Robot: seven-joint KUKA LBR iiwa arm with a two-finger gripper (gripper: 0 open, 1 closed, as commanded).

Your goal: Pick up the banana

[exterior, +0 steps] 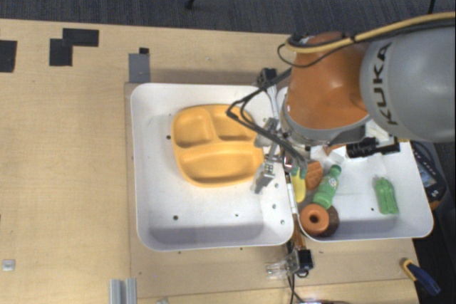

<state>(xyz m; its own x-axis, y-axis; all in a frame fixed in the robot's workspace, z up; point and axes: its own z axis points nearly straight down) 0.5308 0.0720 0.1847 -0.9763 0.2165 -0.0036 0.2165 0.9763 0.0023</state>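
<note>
My gripper [265,174] hangs low over the inner edge of the left bin [153,224], right by the wall it shares with the right bin [417,224]. I cannot tell how it is set, and nothing shows in its hold. Just to its left lies a yellow divided tray [210,146], flat on the left bin's floor. Just to its right, across the shared wall, the banana [298,186] lies in the right bin, a thin yellow strip mostly hidden under my wrist. A green bottle [326,189] lies tilted beside the banana, with a brown ring-shaped toy [318,219] below both. A second green object [385,196] rests further right. Both bins sit on the wooden bench [64,174].
</note>
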